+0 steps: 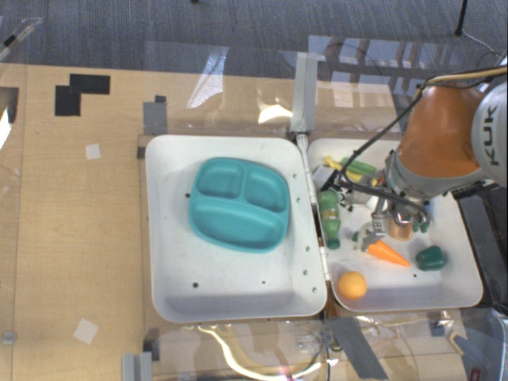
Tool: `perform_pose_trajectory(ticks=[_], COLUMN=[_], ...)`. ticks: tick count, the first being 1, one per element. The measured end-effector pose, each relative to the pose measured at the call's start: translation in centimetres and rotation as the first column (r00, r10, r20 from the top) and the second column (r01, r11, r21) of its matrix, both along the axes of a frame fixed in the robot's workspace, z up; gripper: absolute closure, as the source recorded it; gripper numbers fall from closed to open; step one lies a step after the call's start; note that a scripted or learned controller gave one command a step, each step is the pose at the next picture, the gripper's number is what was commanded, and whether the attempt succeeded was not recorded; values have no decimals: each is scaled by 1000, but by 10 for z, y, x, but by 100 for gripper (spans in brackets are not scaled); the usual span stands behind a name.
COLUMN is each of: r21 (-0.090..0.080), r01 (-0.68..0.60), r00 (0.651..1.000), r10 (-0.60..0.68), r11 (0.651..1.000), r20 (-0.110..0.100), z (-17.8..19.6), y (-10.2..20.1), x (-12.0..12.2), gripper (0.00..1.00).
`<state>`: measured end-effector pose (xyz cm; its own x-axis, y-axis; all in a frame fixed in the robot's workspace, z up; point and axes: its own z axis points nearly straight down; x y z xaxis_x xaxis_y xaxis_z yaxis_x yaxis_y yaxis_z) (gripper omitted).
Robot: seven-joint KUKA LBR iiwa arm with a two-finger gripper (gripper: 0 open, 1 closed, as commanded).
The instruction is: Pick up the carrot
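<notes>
Just below the tool (pixel 386 227) the carrot (pixel 388 252) is seen — lying in the right bin (pixel 460 292). Whether the tool is parted or closed cannot be told.

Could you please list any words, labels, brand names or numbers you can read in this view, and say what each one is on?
"KUK": dark letters on the grey casing of the arm, cut off at the picture's edge.
Green bottle: it carries a label, but that is too small and blurred to read.
Nothing legible on the teal tray, the carrot or the two white bins.
</notes>
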<state>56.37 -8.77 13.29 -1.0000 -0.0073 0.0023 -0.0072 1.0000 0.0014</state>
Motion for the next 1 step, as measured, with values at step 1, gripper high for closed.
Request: perform_pose_trajectory(ticks=[1], r21=[-2], r01=[-6], r00=[1000], r10=[6], r11=[1000], r20=[21], z=[-43], y=[-25], x=[-32], gripper=[0])
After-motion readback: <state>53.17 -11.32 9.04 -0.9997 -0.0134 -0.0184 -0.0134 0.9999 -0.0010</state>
